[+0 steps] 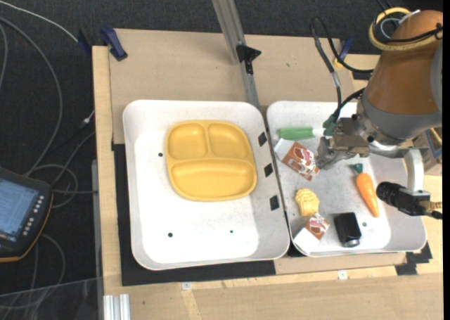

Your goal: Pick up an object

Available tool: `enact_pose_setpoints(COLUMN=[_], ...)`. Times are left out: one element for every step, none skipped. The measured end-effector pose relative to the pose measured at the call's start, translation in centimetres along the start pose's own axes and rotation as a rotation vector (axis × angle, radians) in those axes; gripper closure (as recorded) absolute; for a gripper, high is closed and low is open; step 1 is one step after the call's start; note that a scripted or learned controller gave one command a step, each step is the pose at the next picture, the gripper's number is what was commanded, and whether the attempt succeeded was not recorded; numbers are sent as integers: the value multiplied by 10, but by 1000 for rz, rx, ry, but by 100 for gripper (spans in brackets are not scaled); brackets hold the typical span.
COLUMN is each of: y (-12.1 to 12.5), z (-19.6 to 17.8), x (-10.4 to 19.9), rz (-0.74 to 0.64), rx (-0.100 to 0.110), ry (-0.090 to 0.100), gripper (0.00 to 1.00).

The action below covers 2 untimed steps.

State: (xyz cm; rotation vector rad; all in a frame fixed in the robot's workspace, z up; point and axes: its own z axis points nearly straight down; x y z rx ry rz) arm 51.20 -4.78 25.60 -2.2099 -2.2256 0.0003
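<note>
Gripper [325, 158] hangs low in right bin [394, 238], centre-right of frame, fingertips just beside a red-and-white carton [299, 158]; open or closed, cannot tell. Left bin [144, 192] holds a yellow divided plate [209, 159] mid-frame. Right bin contents: green cylinder [295, 133] at upper left of the bin, orange carrot [367, 193] right, black block [347, 228] lower right, yellow corn piece [306, 202] below the carton, small red-white packet [316, 226] at the bottom.
</note>
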Motion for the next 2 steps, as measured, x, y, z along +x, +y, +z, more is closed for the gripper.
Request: enact_pose_setpoints(y=[12, 28], z=[16, 10], x=[50, 107], rz=[1, -1], rx=[1, -6], ry=[0, -1], gripper=[100, 100])
